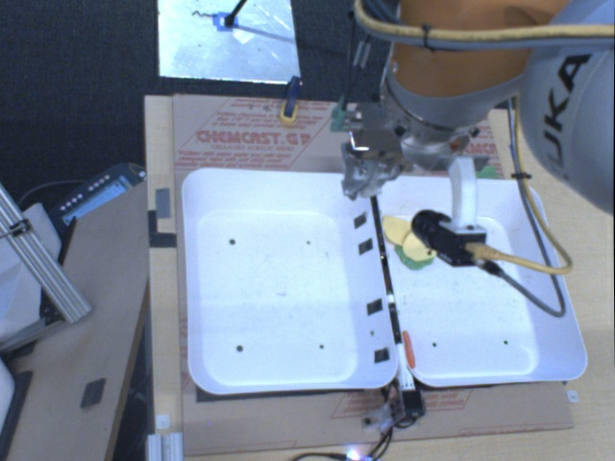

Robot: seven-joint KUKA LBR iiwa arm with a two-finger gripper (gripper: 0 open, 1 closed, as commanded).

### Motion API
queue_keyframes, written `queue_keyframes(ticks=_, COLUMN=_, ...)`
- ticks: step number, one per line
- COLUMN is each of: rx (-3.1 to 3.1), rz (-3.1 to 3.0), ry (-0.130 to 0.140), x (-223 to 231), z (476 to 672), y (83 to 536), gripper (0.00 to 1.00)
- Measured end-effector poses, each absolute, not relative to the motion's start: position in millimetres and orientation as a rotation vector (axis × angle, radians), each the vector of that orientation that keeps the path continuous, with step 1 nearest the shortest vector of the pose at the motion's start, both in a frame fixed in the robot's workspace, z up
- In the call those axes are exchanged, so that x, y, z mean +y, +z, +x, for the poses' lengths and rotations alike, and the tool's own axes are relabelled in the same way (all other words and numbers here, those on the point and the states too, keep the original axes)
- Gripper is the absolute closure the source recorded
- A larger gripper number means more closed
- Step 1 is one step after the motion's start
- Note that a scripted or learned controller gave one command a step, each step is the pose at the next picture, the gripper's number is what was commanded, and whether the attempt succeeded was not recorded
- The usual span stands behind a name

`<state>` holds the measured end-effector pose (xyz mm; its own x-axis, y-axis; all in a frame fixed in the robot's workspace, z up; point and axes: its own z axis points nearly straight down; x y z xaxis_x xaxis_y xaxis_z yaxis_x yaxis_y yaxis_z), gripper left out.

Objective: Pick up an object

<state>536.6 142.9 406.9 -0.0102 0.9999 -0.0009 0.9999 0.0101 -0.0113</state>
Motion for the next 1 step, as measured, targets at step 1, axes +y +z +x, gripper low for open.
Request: queue_keyframes(ticks=1, rx=-2.240, rz=-2.203, ry=-0.019, x=241.3, z=492.4, y=497.6, gripper=1.00)
